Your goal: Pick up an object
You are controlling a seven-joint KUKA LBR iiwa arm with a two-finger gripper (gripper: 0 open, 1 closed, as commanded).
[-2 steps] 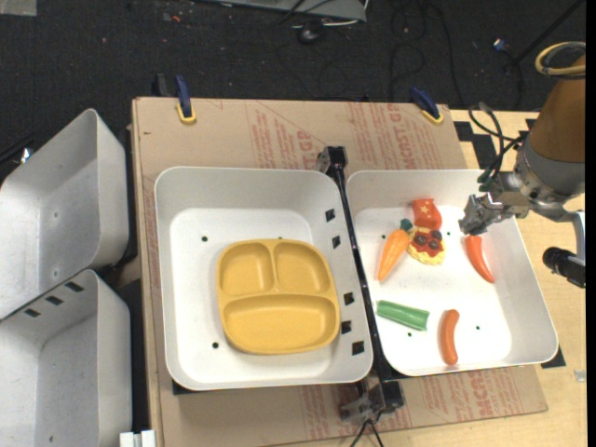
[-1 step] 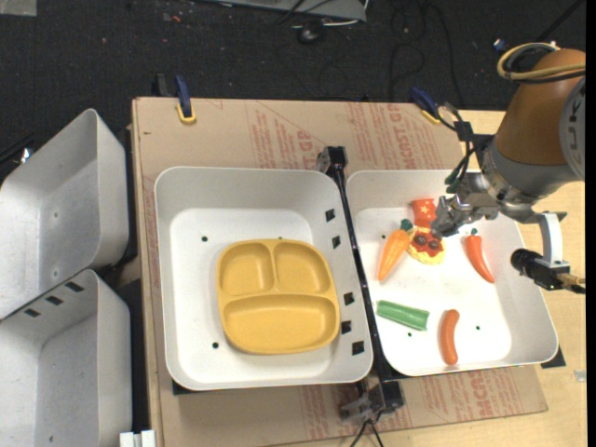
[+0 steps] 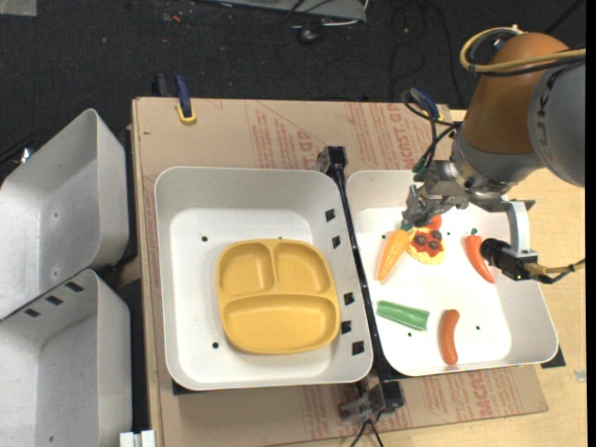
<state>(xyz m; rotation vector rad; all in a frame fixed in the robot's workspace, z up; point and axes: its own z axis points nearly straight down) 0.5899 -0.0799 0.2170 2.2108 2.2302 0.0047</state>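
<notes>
Bins are seen from above: the left bin point(image 3: 177, 203) bears a yellow divided plate point(image 3: 277, 296), while the right bin point(image 3: 531, 343) holds a carrot point(image 3: 392, 252), green bean point(image 3: 402, 315), small yellow-and-red toy point(image 3: 427, 243), sausage point(image 3: 449, 335) and chili point(image 3: 480, 258). The gripper point(image 3: 425, 208), lowered from the right on a bent grey-and-orange arm, hangs over the carrot's top and the toy; whether anything is held cannot be told. A clean grasp is judged to need one item centred, apart from its neighbour.

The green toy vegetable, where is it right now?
In the camera view, the green toy vegetable lies in the right bin, near its front left, below the carrot and left of the sausage.
</notes>
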